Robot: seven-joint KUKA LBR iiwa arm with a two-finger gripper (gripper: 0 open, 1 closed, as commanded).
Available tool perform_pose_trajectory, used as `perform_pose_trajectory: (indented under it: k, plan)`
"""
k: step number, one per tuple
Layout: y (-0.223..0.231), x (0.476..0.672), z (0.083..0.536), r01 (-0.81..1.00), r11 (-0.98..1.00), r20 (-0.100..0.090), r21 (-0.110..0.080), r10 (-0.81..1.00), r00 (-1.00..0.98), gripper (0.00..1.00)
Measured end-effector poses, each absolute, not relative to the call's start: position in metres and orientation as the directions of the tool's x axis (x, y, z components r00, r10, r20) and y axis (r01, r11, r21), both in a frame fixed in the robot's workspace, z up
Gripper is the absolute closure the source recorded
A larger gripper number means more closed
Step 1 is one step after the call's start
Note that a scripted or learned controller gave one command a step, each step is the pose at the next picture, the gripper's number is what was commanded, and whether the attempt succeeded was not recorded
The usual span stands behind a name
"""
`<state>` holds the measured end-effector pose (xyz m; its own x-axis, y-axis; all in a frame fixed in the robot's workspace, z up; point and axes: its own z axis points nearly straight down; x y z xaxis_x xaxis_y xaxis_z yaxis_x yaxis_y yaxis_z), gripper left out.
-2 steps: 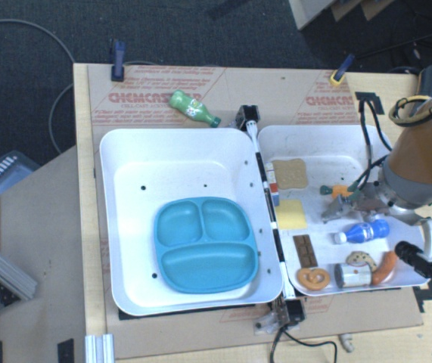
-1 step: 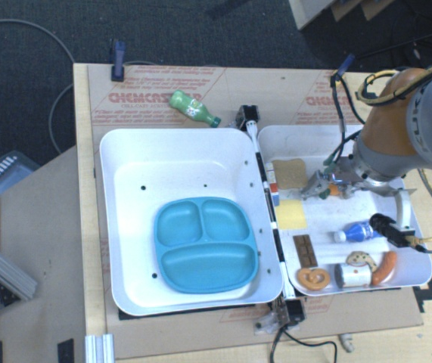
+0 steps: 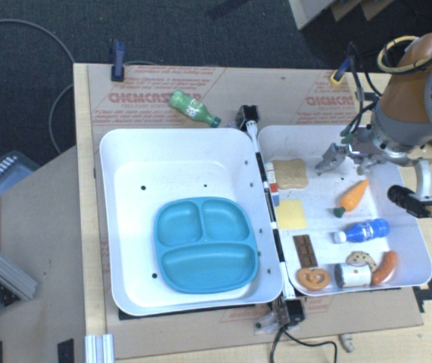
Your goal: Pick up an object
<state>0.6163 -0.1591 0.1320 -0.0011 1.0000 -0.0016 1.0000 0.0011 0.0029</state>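
My gripper (image 3: 346,162) hangs over the far part of the right bin (image 3: 420,255), open, with nothing between its fingers. An orange carrot (image 3: 354,195) lies just in front of it, apart from the fingertips. To the gripper's left sits a tan bread slice (image 3: 291,173), and below that a yellow cheese square (image 3: 291,214). Nearer the front are a blue bottle (image 3: 363,231), a brown chocolate bar (image 3: 304,249), a doughnut (image 3: 313,278), a white can with a cookie on it (image 3: 356,271) and a red sausage (image 3: 386,267).
The left bin (image 3: 125,203) holds a blue divided plate (image 3: 204,244). A green bottle (image 3: 193,107) lies on the bench behind the bins. A black part (image 3: 408,199) juts over the right bin's right edge. The arm (image 3: 412,97) comes in from the upper right.
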Motion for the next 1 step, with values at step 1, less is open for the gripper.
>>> perform_pose_trajectory:
  k: [1]
  plan:
    - [-0.2118, 0.5593, 0.0843, 1.000, 0.000, 0.001, -0.001, 1.000, 0.000, 0.00]
